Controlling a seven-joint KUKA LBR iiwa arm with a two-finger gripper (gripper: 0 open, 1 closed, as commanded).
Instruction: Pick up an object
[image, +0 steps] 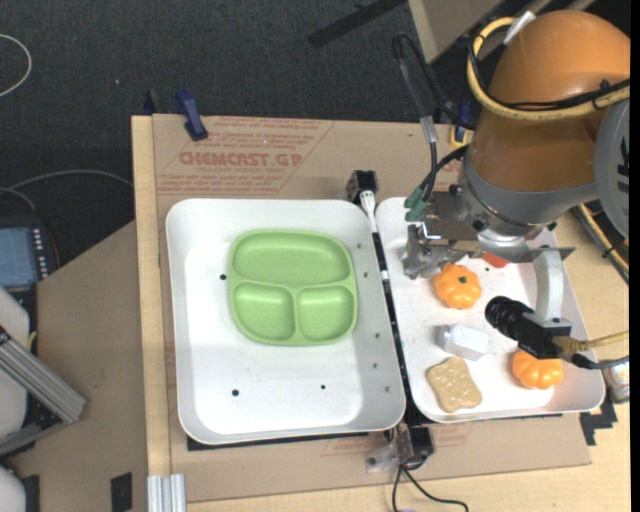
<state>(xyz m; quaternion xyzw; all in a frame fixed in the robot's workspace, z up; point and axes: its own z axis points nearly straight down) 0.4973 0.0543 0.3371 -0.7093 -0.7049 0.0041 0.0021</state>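
Note:
My gripper (424, 256) hangs low over the far left part of the right bin (400, 330), under the big grey and orange arm. A small orange pumpkin (458, 287) lies just right of and in front of the gripper, close to it. A second orange pumpkin (537, 370) sits near the bin's front right corner. A pale grey-white block (465, 341) rests in the middle, and a tan biscuit-shaped piece (452, 384) lies at the front edge. A bit of something red (494, 262) peeks out under the wrist. The arm hides the far half of the bin.
The left bin (200, 330) holds a green divided plate (293, 286) in its middle. A ridge where the two bins meet runs just left of the gripper. Cardboard lies under both bins, with a blue clamp (191, 113) at the far left.

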